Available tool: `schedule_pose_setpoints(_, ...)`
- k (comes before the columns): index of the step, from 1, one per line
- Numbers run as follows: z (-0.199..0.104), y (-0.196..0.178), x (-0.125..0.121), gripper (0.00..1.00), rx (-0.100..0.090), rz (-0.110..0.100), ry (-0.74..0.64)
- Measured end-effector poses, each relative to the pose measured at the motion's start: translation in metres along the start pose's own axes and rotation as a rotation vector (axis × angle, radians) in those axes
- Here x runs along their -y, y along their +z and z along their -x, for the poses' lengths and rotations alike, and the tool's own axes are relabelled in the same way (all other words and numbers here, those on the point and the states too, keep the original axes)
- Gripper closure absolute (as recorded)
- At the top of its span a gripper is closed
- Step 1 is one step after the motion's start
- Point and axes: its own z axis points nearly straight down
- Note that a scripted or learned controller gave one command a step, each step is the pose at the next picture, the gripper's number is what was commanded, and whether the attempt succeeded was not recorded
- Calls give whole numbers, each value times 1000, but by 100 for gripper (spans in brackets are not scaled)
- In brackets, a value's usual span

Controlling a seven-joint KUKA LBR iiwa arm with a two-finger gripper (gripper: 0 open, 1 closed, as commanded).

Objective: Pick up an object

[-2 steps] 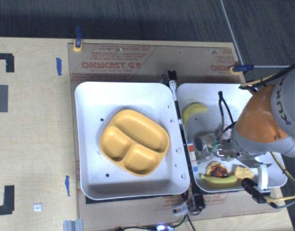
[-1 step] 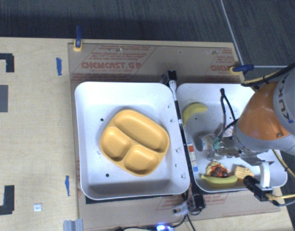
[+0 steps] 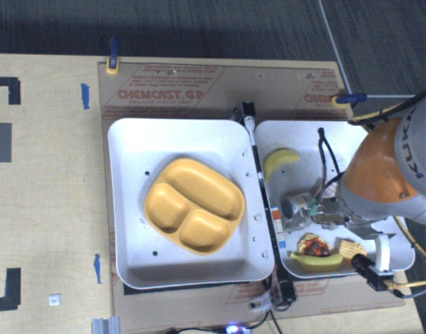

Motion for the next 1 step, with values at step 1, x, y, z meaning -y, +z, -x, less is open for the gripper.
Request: schedule_pose_setpoints(1,0,11,2,0,-3,-7,-1)
